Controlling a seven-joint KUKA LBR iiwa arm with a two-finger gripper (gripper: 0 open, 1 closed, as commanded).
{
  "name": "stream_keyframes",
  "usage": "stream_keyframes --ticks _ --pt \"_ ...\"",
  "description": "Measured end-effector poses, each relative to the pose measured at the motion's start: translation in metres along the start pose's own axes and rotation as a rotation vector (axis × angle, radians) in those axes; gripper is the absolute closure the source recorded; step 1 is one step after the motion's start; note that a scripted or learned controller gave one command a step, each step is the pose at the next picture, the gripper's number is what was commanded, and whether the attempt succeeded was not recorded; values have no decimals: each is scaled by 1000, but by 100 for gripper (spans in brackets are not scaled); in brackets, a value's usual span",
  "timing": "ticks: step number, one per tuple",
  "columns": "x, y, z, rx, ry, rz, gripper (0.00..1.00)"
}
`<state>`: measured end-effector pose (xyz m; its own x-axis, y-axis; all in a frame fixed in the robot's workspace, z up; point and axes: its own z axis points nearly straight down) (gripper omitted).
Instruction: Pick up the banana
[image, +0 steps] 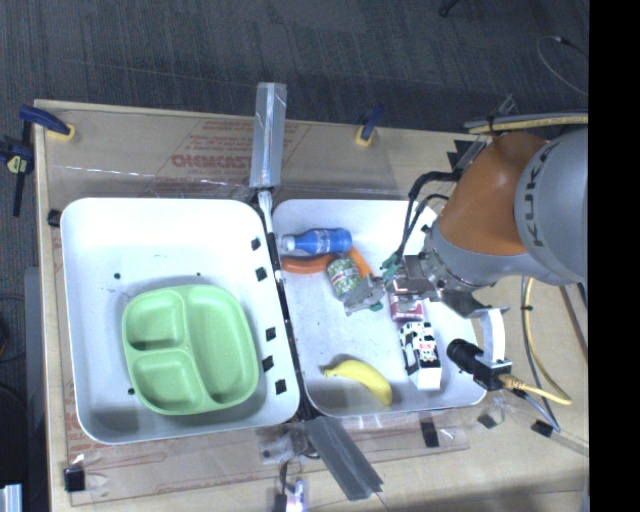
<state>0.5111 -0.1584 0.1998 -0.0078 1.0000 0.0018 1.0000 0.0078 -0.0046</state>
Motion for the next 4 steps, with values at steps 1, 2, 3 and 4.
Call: stream_keyframes --ticks 1,2,3,4 --pt "-14 -35 109 -1 -1 -385 0" --pt "-2 -18 71 -4 -4 -678 0" --pt "-48 -34 63 -4 -4 -647 0" --pt "10 -20 108 -1 -1 -889 0"
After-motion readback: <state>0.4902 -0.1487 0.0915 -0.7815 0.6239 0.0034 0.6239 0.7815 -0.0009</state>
